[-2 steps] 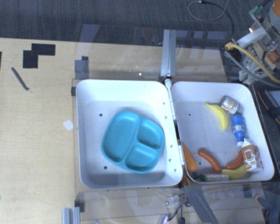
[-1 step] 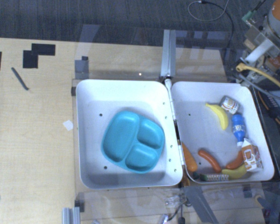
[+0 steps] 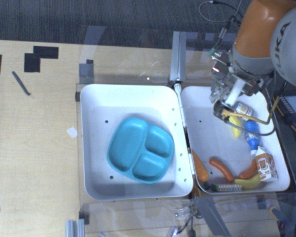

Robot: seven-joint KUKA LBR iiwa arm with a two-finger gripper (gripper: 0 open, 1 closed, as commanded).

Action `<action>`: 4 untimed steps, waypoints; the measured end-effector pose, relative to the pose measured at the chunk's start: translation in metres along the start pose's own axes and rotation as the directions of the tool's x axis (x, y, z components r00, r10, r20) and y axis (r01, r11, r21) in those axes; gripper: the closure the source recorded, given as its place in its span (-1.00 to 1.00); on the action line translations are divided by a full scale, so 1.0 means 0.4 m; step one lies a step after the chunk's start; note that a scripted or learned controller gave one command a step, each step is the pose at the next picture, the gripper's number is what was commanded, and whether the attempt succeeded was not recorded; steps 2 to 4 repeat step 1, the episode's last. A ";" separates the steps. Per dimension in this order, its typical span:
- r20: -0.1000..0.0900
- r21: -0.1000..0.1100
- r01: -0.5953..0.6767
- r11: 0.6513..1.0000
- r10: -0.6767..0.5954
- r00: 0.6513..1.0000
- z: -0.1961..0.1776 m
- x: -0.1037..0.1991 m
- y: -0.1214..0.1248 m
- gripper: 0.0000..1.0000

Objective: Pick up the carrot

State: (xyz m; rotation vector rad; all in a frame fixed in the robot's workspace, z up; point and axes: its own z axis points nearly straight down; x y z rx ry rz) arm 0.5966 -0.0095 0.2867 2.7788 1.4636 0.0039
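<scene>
The gripper (image 3: 226, 104), grip state unclear, hangs far from the carrot (image 3: 201, 168), which hugs the bin wall (image 3: 187, 132), inviting a miss.

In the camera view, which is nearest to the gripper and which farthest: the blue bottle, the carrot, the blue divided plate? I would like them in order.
Measured from the gripper, at the top of the right bin:
1. Blue bottle, just below and to its right, same bin.
2. Carrot, at the right bin's lower left edge.
3. Blue divided plate, in the left bin.

arm (image 3: 274, 31) cropped at right, gripper (image 3: 222, 105) fingers unclear
</scene>
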 end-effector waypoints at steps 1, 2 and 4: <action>0.001 0.000 -0.059 0.998 0.059 0.998 0.212 -0.110 0.135 1.00; 0.001 0.000 -0.059 0.998 0.059 0.998 0.212 -0.110 0.135 1.00; 0.001 0.000 -0.059 0.998 0.059 0.998 0.212 -0.110 0.135 1.00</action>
